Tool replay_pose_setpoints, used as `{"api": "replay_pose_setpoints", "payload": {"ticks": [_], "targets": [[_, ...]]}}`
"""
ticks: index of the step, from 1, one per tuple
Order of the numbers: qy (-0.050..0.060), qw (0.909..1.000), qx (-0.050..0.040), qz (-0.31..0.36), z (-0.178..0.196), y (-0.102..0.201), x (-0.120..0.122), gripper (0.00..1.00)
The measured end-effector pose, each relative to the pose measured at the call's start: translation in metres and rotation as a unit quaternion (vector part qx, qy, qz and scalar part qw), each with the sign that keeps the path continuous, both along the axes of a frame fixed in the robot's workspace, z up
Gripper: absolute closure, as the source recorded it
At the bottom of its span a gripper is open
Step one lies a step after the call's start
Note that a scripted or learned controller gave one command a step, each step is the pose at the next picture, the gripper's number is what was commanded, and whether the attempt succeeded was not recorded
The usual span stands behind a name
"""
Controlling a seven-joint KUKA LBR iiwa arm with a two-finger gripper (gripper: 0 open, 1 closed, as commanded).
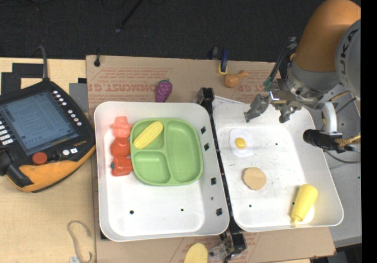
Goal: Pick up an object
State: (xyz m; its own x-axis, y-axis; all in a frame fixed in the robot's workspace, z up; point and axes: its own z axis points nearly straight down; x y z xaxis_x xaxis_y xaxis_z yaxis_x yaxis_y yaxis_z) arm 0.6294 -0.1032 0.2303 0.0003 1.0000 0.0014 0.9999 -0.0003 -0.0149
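Observation:
My gripper [267,114] hangs over the far edge of the right bin [330,197], open, with nothing between its fingers. Below it and slightly left lies a fried egg toy [240,141]. Nearer the front of that bin a round tan biscuit [255,178] rests on the floor, and a yellow bottle [304,201] lies at the front right. In the left bin [153,214] a green divided plate [171,158] carries a yellow corn cob [147,134], with a red-orange bottle [121,147] beside it on the left.
Behind the bins, on the cardboard, sit purple grapes [164,89] and a tan pear-like toy [234,78]. A yellow item [196,253] lies in front of the bins. A teach pendant [41,132] rests on the bench at the left.

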Motion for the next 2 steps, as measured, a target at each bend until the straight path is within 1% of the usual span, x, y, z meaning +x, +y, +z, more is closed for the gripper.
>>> {"api": "replay_pose_setpoints", "payload": {"ticks": [1, 2], "targets": [[-0.006, 1.0, -0.0005, 0.001, 0.009, 0.0, 0.002, 0.0], [-0.004, 1.0, -0.0002, 0.001, -0.05, -0.007, 0.005, 0.0]]}}
